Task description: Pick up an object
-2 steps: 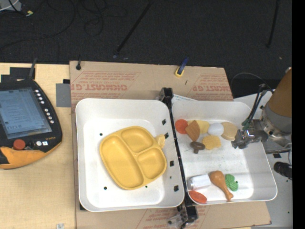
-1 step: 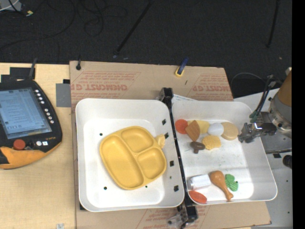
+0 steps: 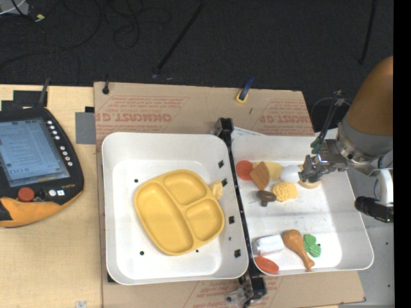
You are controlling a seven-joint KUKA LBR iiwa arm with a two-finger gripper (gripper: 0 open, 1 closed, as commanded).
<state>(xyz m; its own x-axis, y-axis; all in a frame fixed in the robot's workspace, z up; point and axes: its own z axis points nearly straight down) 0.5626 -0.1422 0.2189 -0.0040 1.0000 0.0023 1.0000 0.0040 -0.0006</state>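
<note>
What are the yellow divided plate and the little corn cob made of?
The yellow divided plate looks like moulded plastic: one even colour, smooth rounded walls, a soft sheen. The corn cob looks like toy plastic too, uniformly yellow with a bumpy moulded surface, though it is too small to be sure.

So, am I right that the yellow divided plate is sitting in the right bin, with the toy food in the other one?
Not quite: the camera view shows the yellow divided plate in the left bin. The toy food, such as the corn cob and the drumstick, does lie in the other one, the right bin.
</note>
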